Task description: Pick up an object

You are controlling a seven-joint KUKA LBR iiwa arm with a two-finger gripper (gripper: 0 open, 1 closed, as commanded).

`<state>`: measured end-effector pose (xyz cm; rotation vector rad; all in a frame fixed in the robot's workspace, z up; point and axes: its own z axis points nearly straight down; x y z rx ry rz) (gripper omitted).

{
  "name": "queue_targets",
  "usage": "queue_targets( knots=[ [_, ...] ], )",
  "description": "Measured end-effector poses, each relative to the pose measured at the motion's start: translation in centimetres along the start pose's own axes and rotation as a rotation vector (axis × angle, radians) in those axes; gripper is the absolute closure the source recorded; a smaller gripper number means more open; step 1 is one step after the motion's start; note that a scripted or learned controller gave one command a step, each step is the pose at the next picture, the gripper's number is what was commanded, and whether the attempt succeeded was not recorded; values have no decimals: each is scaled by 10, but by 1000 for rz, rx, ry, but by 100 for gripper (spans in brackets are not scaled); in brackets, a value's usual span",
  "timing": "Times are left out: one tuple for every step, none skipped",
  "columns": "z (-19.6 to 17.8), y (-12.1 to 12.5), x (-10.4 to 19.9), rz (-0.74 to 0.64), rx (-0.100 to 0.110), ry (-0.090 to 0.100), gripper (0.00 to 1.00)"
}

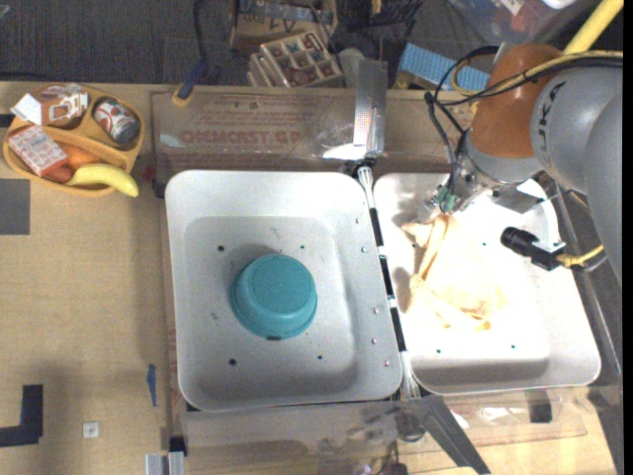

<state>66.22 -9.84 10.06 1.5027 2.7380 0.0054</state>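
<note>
A: How far along is the pick?

B: Partway at best. The arm [584,127] reaches in from the right, and the gripper [448,202] sits low over the far left part of the right bin [554,374]. A tan cloth [463,303], or what looks like one, lies spread on that bin's floor. A narrow strip of it runs up toward the gripper.

A: So does the gripper have it?

B: That cannot be told. The strip's top end meets the gripper's tip, which suggests a pinch, but glare washes out that bin. Whether the gripper is open or closed is not visible either.

A: And the rest of the cloth?

B: Most of it seems to rest on the floor, near the bin's middle. Even if a corner is caught, the lift is not done.

A: Anything else to take?

B: A teal bowl [276,295] sits upside down in the middle of the left bin [198,265], well apart from the gripper and untouched.

A: What is left, then?

B: Likely a confirmed grip, then a rise until the whole cloth hangs free of the bin. A limp strip could slip out on the way up.
</note>
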Motion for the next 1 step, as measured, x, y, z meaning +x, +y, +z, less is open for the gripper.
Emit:
queue_targets(
  knots=[
    [-97, 17, 14, -40, 8, 10, 100]
  ],
)
